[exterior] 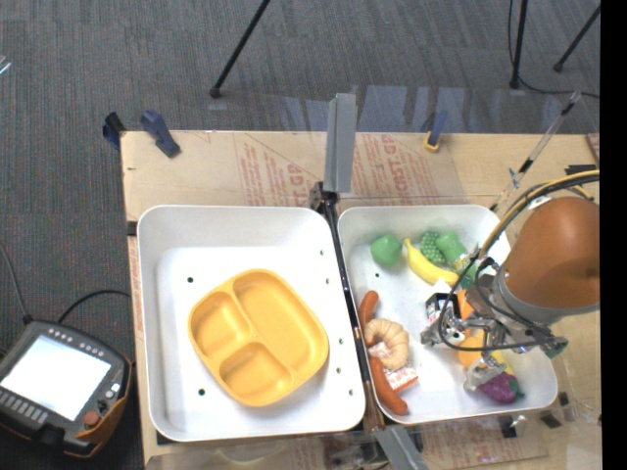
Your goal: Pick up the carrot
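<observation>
At the lower left of the frame we see a handheld control pendant (57,388) with a pale screen lying on the dark floor beside the bench (255,169). On the bench, the left bin (157,253) holds a yellow divided plate (258,336) with three compartments, set at a slant near the bin's centre. To its right, touching along a shared edge, we find the right bin (392,221). Along this bin's left side lies a red sausage (380,355), with a tan doughnut (385,341) resting against it. Toward the bin's upper part we note a green pepper (387,251), a yellow banana (428,264) and a green leafy vegetable (443,246). Farther right, the arm's orange band (554,248) hangs over the bin, and the jaws (468,333) sit low above an orange item, apparently the carrot (473,356), at the lower right of the bin; we cannot tell whether the jaws are apart or together. Just below lies a purple vegetable (498,388).
</observation>
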Controlling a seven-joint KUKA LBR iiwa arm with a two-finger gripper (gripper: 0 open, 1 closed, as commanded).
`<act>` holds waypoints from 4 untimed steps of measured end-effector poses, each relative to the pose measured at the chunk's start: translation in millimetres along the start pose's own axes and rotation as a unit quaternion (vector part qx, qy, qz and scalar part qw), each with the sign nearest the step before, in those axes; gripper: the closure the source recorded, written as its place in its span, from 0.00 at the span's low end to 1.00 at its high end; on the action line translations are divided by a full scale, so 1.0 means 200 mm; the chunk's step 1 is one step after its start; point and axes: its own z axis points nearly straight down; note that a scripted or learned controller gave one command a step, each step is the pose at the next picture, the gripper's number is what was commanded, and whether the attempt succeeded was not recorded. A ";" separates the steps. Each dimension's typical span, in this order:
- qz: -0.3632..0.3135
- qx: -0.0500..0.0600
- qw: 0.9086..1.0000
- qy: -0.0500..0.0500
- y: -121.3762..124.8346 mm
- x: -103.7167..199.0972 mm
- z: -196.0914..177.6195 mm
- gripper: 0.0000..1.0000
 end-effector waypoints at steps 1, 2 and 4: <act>-0.003 -0.002 1.000 0.000 0.01 -0.01 -0.04 1.00; -0.015 0.006 1.000 -0.005 -0.20 -0.07 -0.85 1.00; 0.016 0.005 1.000 -0.004 -0.16 0.12 -0.63 1.00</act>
